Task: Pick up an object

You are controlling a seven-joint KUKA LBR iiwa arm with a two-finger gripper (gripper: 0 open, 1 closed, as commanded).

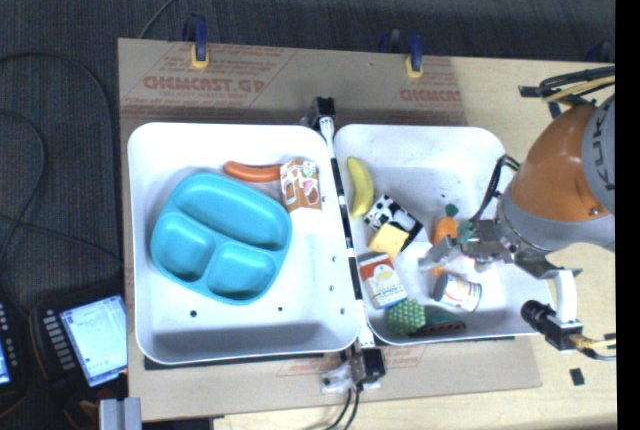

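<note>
In the right bin [480,143], toward its near right corner, a small can [460,293] lies on its side, white with a reddish label, directly under the gripper [462,253]. I take it for the thing being tried for, as it is the nearest piece to the tool. A can like this is probably light and rigid, with a smooth round wall that rolls and slips easily; the safest hold would be across its short width, squarely on the middle of the body, not at a rim. Whether the tool is spread or pinched I cannot tell, since the wrist hides its tips, and nothing shows the can being held.

Just beside the can, toward the bin's middle, sits a carrot [445,226], small and orange with a green top. Further left are a yellow block [390,238], a black-and-white toy [388,213] and a banana [359,185] along the left wall. At the near edge lie a red-and-white box [382,280] and a green knobbly piece [405,317].

The left bin [150,143] holds a blue divided tray [222,235], a sausage [252,171] at the far edge, and a small carton [300,184] near the far right corner.
</note>
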